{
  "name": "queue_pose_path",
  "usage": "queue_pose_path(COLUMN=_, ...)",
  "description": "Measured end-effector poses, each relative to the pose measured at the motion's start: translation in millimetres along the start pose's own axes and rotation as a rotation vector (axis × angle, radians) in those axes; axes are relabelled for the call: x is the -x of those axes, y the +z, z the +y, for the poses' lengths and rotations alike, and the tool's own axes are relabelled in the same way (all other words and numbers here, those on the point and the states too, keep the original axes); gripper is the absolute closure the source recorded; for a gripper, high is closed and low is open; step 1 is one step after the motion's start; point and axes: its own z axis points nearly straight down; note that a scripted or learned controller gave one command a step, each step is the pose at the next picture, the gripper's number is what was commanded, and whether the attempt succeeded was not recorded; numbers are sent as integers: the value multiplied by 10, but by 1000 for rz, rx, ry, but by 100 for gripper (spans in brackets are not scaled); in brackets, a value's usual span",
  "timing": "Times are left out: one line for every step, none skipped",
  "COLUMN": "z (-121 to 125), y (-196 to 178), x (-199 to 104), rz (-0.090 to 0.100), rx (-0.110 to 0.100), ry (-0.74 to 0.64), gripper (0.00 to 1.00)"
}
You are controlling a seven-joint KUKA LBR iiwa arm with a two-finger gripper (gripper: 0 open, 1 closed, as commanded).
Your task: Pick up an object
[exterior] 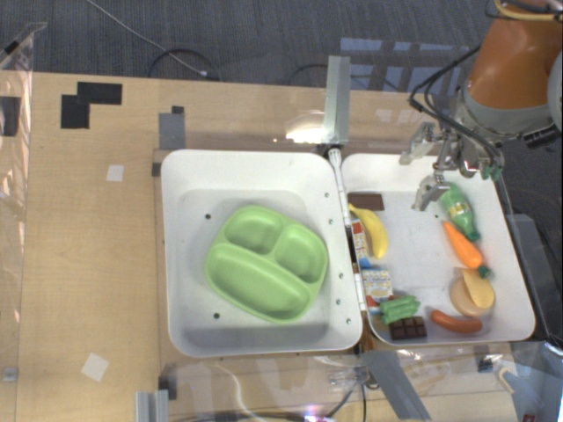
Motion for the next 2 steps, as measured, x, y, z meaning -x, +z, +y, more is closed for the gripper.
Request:
queue_pose_path(z=-702, y=1322, x=-60, rz=7, rx=0, ry=-112, gripper=0)
queue_pose_path(z=-1064, y=1349, x=-19, rz=-3, rx=-3, ry=-432, gripper=0)
